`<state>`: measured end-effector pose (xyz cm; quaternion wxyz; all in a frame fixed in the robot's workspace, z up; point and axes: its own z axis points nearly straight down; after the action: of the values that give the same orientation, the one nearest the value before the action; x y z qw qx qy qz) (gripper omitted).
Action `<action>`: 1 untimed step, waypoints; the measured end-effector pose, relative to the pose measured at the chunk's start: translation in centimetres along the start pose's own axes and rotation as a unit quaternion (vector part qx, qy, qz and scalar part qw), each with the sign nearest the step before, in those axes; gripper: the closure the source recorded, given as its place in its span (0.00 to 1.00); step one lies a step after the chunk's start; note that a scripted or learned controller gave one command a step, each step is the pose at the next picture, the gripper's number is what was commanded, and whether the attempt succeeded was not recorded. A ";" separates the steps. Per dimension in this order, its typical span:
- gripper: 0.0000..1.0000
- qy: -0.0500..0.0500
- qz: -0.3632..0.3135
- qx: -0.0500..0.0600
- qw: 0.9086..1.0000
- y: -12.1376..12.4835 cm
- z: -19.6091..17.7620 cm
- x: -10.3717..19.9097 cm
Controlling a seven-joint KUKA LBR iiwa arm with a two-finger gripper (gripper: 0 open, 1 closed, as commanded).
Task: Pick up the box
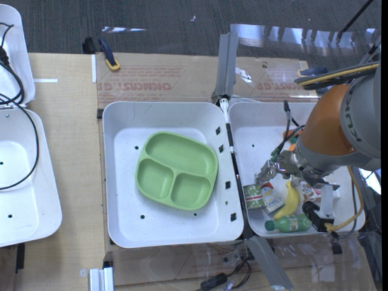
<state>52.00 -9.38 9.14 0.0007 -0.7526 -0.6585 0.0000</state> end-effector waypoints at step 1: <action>0.00 0.000 0.027 0.000 1.000 -2.8 0.0 -1.2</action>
<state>49.03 -10.21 9.14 0.0005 -0.7702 -0.6378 0.0005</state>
